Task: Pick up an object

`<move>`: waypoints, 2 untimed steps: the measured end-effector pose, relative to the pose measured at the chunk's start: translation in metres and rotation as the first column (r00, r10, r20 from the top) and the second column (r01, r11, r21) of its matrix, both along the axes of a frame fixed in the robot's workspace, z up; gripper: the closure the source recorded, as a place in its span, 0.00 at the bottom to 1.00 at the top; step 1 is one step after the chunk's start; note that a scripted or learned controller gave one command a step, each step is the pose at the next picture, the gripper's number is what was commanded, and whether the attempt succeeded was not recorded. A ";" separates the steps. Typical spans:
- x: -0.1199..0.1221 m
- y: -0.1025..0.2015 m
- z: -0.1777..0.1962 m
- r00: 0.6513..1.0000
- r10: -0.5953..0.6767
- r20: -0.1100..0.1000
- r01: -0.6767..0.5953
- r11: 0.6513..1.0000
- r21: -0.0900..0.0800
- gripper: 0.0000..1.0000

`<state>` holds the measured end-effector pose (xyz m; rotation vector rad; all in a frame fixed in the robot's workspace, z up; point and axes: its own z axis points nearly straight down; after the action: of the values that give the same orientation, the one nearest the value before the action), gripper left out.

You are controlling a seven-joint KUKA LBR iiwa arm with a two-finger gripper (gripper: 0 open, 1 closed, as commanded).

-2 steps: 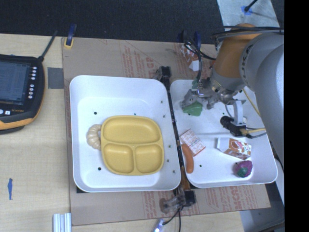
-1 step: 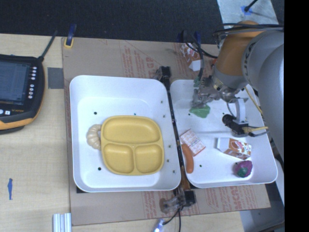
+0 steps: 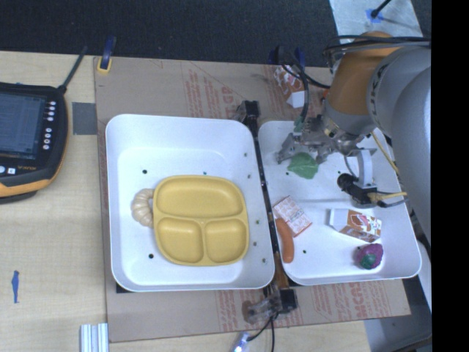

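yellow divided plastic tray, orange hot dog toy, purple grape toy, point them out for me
yellow divided plastic tray (image 3: 199, 195), camera view, on its top compartment
orange hot dog toy (image 3: 285, 240), camera view, on its middle
purple grape toy (image 3: 369, 256), camera view, on its centre

A single fixed camera is mounted above the bench and looks down at a slant. The left bin (image 3: 117, 196) sits near frame centre, and the right bin (image 3: 399, 266) lies toward the right edge (both bins fall wholly inside the frame). The view is wide enough to take in the cardboard sheet (image 3: 183, 79) under the bins, the wooden bench top (image 3: 44, 270) at left, and a strip of dark floor (image 3: 183, 9) along the top. The arm (image 3: 399, 86) enters from the right.
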<state>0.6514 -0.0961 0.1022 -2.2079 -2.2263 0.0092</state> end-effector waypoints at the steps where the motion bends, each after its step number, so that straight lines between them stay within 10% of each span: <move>1: 0.005 -0.048 -0.010 1.000 -0.006 0.007 0.006 1.000 -0.001 0.00; 2: 0.005 -0.020 -0.010 1.000 -0.003 0.004 0.003 1.000 0.000 0.00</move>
<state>0.6561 -0.1160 0.0918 -2.2129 -2.2254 0.0054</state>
